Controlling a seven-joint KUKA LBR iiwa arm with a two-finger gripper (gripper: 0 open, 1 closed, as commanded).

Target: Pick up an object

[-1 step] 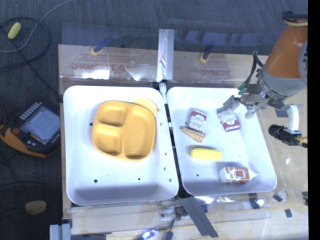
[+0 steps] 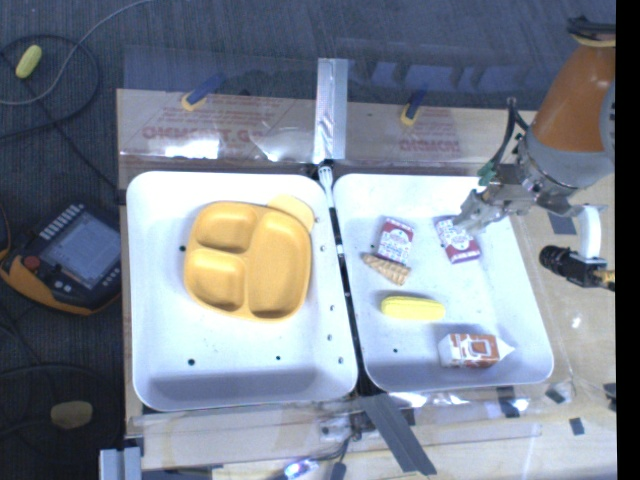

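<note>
My gripper (image 2: 472, 216) hangs over the upper right part of the right bin (image 2: 520, 298), reaching in from the right below the arm's orange band. Its tip is directly over the top edge of a small red and white packet (image 2: 461, 244), which lies flat on the bin floor and is partly hidden by the tip. A second red and white packet (image 2: 395, 238) lies further left. Close below that one is a small brown ridged snack (image 2: 385, 266). A yellow oblong object (image 2: 412, 308) lies mid-bin, and an orange and white carton (image 2: 474, 349) sits near the front right.
The left bin (image 2: 160, 368) holds a yellow divided tray (image 2: 248, 258) with a pale yellow piece (image 2: 292, 208) at its upper right corner. A raised divider (image 2: 340, 268) separates the bins. A pendant (image 2: 70, 258) lies on the floor to the left.
</note>
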